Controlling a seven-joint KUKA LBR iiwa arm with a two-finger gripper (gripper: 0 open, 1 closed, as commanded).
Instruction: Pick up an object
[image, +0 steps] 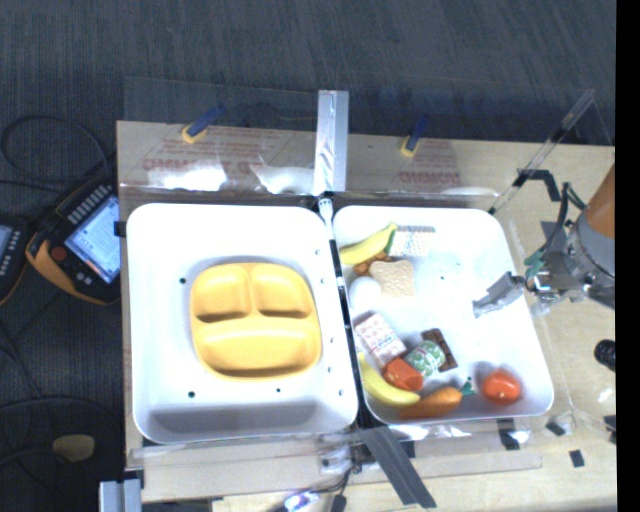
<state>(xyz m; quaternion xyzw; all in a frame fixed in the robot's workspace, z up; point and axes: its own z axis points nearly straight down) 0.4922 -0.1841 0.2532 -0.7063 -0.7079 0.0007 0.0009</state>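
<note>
— What is cut off or hard to read?
— The arm runs off the picture's right edge, only its orange band and wrist showing. The gripper is blurred over the right bin's right rim.
— And the bin's lower corner?
— A banana lies partly under a tomato.

surface: light wood, seen at a slant from above
left bin: white, shallow, at 9 o'clock
right bin: white, shallow, at 3 o'clock, touching the left bin along the middle
plastic sheet: clear, at 12 o'clock behind both bins
clips: blue and yellow, on that sheet
</note>
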